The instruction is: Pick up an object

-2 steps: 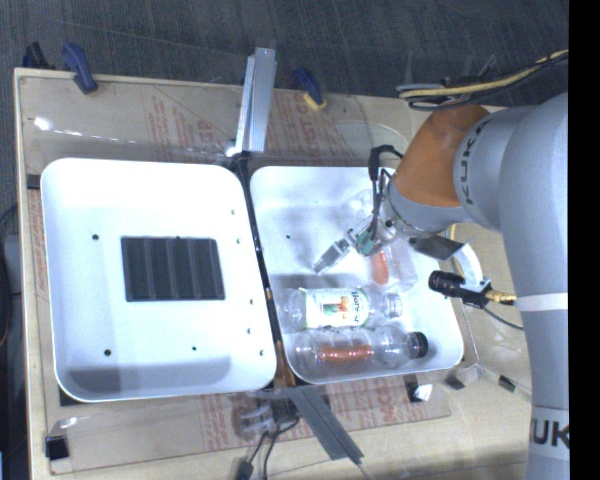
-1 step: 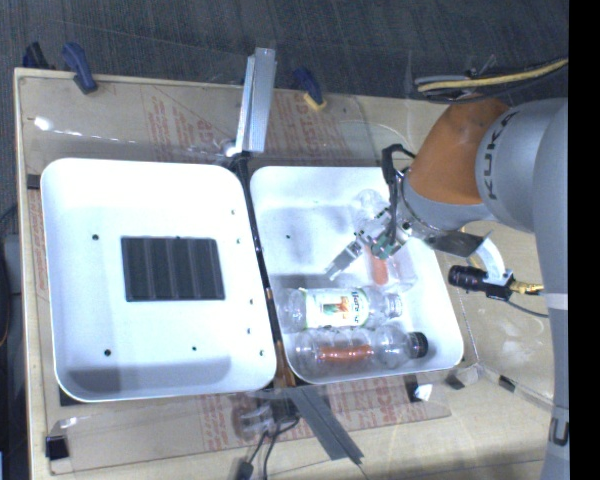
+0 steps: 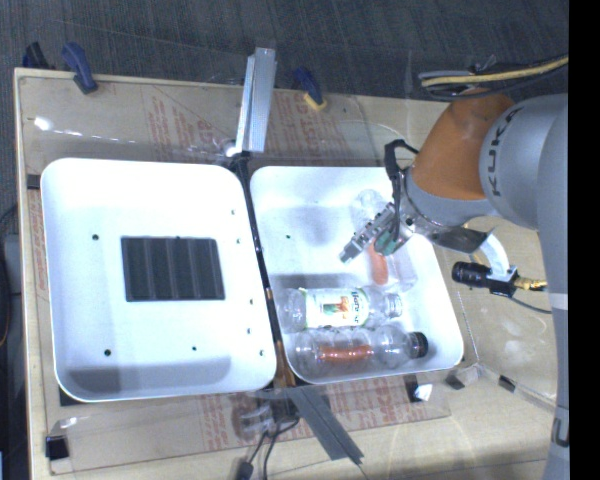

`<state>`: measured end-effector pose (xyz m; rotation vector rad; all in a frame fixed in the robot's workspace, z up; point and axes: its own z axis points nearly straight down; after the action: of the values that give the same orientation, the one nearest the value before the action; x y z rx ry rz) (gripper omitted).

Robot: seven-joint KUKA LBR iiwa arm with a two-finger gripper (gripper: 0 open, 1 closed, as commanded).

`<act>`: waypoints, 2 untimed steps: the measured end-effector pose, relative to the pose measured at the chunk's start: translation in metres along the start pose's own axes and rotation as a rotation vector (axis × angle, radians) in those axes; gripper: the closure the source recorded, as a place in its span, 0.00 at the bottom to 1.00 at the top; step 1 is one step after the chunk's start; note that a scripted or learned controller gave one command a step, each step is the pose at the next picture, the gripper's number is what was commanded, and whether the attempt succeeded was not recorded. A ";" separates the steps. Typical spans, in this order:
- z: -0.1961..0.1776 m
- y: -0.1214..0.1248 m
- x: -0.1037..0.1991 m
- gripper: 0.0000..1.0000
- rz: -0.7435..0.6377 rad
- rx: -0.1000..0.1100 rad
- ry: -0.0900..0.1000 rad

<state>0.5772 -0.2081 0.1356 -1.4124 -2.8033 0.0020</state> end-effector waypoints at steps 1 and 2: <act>0.000 0.000 0.000 0.00 0.000 0.000 0.000; 0.044 0.014 0.017 0.00 0.022 0.000 0.000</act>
<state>0.5784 -0.1857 0.0912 -1.4428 -2.7876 0.0017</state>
